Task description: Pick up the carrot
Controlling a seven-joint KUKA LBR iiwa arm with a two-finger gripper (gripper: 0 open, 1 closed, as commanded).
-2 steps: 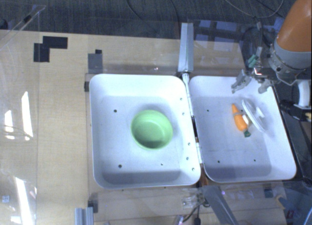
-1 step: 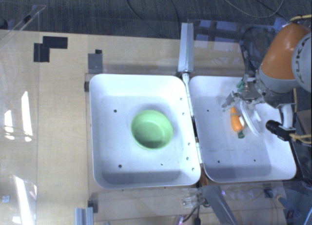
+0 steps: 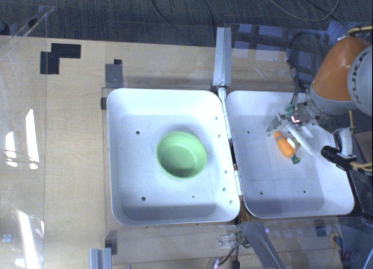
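From my remote station I watch the gripper (image 3: 289,129) hang low over the carrot (image 3: 284,145) in the right bin (image 3: 274,201), fingers astride it, though whether they grip I cannot tell. A green bowl (image 3: 182,154) sits in the left bin (image 3: 134,203).

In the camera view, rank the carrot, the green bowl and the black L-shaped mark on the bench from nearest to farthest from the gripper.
Measured from the gripper:
1. Carrot, in the right bin, right beside the gripper.
2. Green bowl, in the middle of the left bin.
3. Black L-shaped mark, on the bench at the far upper left, beyond both bins.
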